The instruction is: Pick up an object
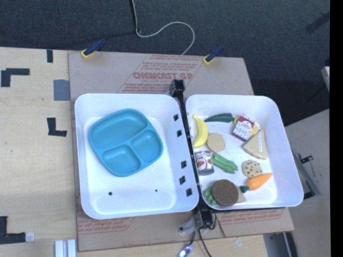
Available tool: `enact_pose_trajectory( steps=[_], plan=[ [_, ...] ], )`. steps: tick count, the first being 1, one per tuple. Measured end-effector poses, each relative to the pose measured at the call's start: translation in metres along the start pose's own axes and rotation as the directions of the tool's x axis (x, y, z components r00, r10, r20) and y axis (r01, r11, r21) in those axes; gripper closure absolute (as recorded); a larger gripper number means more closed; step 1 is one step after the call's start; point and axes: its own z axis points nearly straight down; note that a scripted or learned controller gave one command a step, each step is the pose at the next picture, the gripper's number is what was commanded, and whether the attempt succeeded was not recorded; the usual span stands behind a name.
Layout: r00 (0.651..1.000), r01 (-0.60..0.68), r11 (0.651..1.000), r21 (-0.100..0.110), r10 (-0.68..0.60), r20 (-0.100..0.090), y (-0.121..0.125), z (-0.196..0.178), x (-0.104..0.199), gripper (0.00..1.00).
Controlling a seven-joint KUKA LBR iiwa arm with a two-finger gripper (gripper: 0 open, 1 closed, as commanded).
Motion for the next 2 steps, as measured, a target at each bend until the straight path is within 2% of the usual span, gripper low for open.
enact_pose_trajectory(
  steps=[2],
  plan=[
    [1.0, 0.0, 1.0, -0.002, 0.0, 0.003, 0.001, -0.02, 0.0, 1.0]
  ],
)
